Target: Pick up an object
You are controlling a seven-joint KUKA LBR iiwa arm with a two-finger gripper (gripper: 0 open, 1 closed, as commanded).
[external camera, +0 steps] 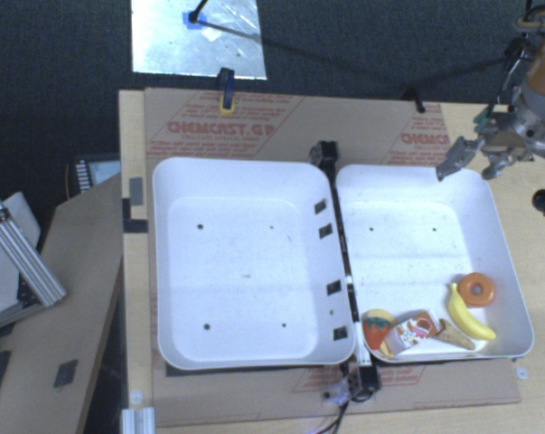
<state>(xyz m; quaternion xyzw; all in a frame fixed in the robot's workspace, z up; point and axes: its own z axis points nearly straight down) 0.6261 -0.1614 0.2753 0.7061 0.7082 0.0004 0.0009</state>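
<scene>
The right bin (408, 197) holds several objects along its near edge. An orange ring-shaped toy (476, 288) lies by the right wall, with a yellow banana (465, 316) just below it. Left of them are a brown cone-like piece (454, 336), a red and white packet (409, 332) and a red and yellow round fruit (376, 326). My gripper (475, 158) hangs over the far right corner of this bin, well away from the objects. Its two fingers are spread apart with nothing between them.
The left bin (177, 188) sits beside the right one, with a black divider strip (337, 260) between them. A shiny metal sheet (198, 23) lies beyond the bench. Cardboard (254, 125) lines the bench under the bins.
</scene>
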